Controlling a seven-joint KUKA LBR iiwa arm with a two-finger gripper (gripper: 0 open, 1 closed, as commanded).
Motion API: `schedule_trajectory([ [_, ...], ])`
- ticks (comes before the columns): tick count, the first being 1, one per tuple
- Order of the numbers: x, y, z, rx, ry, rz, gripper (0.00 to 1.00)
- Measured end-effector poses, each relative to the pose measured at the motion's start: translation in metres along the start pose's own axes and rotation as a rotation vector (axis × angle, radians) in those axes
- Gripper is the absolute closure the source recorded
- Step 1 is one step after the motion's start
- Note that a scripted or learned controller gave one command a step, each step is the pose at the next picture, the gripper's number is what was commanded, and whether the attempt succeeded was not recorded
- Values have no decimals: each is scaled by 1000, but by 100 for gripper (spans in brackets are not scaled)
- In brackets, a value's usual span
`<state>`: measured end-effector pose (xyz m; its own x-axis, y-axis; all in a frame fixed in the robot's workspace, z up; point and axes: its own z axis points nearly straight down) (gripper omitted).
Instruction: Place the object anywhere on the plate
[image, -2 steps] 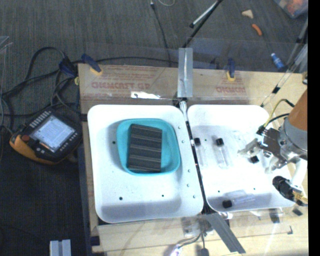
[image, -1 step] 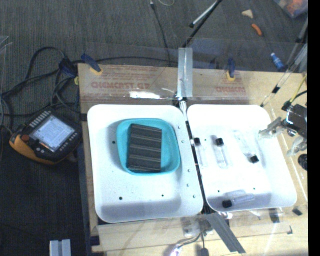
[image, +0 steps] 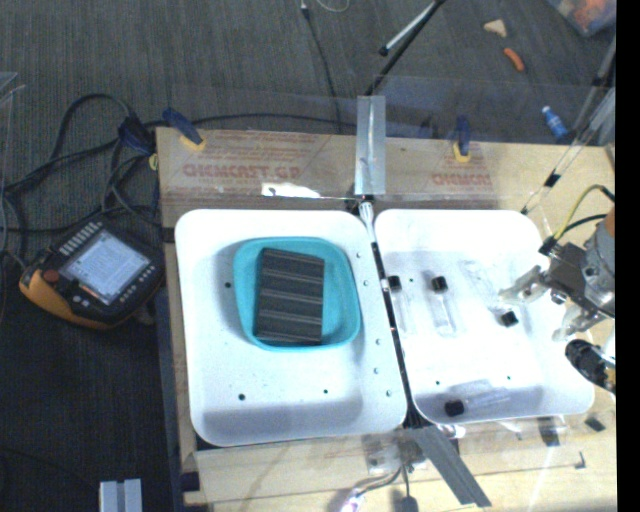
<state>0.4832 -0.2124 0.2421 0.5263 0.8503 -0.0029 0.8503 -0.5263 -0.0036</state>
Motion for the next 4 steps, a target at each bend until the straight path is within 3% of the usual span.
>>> schedule_trajectory([
  [3, 0, 0, 0, 0, 0, 0, 0],
  [4, 8, 17, -139, -3, -1, 53, 0],
])
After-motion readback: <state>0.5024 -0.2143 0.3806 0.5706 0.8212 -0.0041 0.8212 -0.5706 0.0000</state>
